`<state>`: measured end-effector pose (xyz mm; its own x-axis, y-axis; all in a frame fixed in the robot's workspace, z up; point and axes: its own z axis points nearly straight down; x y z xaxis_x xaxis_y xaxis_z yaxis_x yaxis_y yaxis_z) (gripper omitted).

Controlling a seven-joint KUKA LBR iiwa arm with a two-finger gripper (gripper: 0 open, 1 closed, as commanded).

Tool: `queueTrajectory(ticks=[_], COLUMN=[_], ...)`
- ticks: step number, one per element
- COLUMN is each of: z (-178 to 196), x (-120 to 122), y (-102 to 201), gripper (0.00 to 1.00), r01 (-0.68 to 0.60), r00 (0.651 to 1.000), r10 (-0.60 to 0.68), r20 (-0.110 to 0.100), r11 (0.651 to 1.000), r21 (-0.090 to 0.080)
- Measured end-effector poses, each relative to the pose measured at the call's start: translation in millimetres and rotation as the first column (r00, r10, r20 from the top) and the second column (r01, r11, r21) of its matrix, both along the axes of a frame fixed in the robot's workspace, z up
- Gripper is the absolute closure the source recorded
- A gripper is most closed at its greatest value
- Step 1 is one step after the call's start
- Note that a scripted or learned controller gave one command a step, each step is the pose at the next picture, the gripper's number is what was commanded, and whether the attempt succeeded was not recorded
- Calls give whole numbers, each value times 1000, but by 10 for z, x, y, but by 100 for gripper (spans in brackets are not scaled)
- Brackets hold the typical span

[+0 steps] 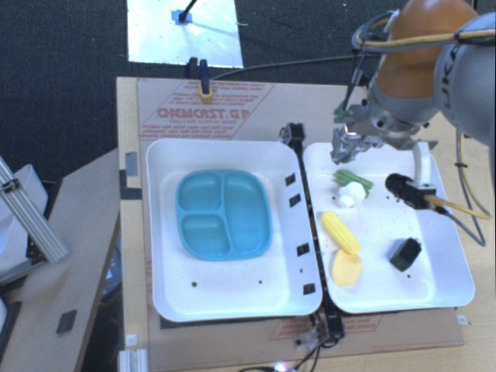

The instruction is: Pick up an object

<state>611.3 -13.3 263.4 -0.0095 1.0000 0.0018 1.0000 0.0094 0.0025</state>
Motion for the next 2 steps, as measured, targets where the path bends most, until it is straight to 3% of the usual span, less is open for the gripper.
queueTrajectory(ticks=[1, 2], z=[-49, -229], x=[77, -18], y=[516, 1018], gripper=[100, 100], r01=[0, 0], r00=[1000, 1000], r10=[0, 0], r20=[0, -3], r11=[1000, 1000], r21=[0, 0])
